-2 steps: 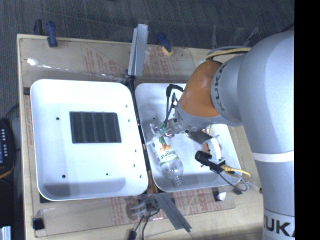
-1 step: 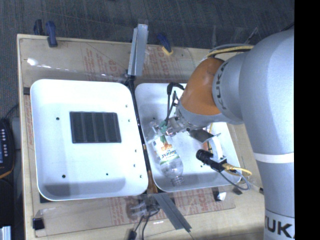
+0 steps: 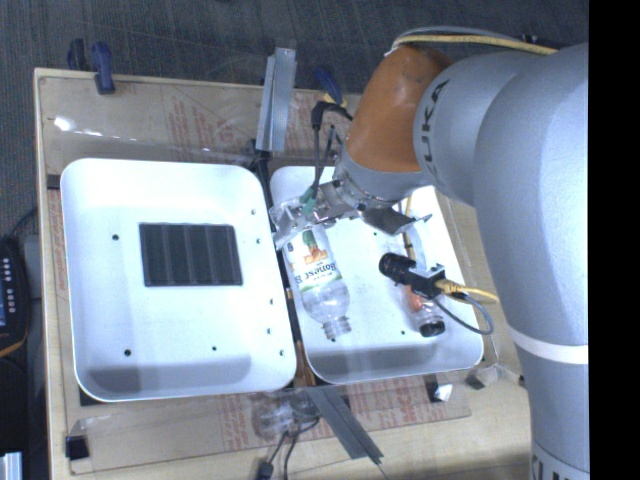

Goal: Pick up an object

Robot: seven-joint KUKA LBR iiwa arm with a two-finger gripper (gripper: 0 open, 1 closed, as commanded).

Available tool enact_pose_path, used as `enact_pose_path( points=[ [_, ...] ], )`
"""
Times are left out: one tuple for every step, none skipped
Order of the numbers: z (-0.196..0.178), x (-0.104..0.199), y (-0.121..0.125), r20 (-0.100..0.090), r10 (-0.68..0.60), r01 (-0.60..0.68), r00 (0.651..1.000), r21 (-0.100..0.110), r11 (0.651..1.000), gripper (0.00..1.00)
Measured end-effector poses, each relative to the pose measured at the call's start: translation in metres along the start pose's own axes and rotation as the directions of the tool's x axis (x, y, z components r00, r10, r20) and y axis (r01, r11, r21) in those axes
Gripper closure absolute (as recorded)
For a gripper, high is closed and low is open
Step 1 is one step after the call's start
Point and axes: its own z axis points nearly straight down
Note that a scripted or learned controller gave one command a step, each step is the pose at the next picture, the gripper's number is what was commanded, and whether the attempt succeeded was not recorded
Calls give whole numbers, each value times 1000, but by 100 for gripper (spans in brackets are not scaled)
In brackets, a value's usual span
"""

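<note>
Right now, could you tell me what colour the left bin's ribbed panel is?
The panel is dark grey; camera view shows it.

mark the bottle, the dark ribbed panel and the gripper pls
bottle (image 3: 316, 271): camera view, on its label, in the right bin.
dark ribbed panel (image 3: 190, 254): camera view, on its middle, in the left bin.
gripper (image 3: 301, 215): camera view, at its tip, by the bottle's base end.

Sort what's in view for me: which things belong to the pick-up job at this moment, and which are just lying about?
In the job:
- gripper, reaching into the right bin
- clear plastic bottle, lying in that bin right by the gripper

Lying about:
- dark ribbed rectangle, flat in the left bin
- blue clamps on the bench's far edge
</note>
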Motion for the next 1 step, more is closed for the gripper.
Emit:
enact_pose_path(
  points=[
    [1, 12, 41, 1, -306, 306, 952, 1, 952, 100]
  ],
)
